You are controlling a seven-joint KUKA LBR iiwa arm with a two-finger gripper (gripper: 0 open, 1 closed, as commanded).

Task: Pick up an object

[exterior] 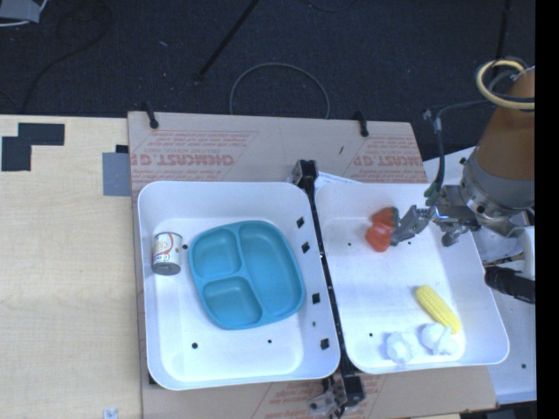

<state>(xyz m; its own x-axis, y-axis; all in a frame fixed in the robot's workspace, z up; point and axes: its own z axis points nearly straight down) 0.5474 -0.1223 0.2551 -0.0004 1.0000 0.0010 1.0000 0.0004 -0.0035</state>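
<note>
One blue tray, one can, one corn cob, two white lumps; pincer touches red object, its opening unclear.

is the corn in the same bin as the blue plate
No, the corn lies in the right bin, while the blue plate sits in the left bin.

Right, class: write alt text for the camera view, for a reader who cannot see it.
A robot gripper reaches into the right bin beside a red-orange object; a yellow corn cob and two white lumps lie nearer the camera. The left bin holds a blue divided plate and a small can.
</note>
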